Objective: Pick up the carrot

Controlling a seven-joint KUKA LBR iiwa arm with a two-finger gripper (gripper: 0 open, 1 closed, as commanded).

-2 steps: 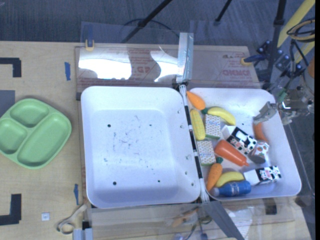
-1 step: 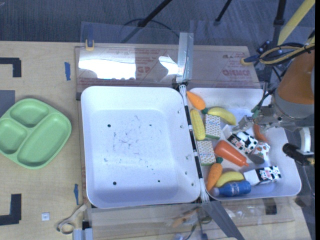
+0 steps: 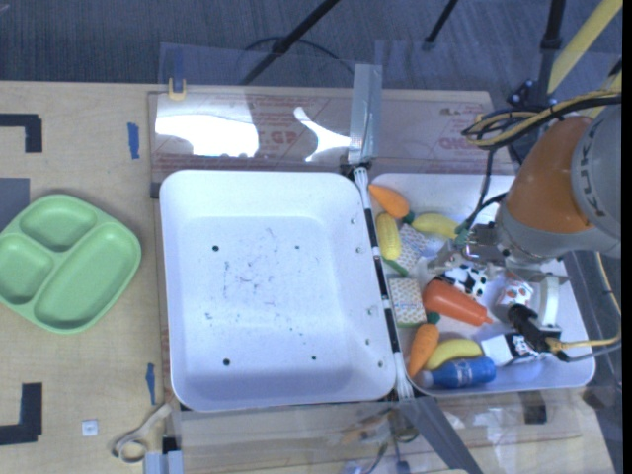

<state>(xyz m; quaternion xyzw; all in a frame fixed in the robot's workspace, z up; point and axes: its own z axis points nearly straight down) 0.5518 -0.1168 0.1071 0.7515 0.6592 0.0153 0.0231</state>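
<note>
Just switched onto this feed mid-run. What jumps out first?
The right bin is crowded with toy food: a large orange carrot in the middle, smaller carrots, corn, bananas and a blue bottle. The grey arm's orange band hangs over it from the right. A green divided plate sits alone at far left on the bench.

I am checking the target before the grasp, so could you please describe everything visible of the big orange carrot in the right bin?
The big orange plastic-looking carrot lies flat amid the toys in the right white bin, its narrow end towards the right. It looks smooth and intact. The gripper hangs just above it.
</note>
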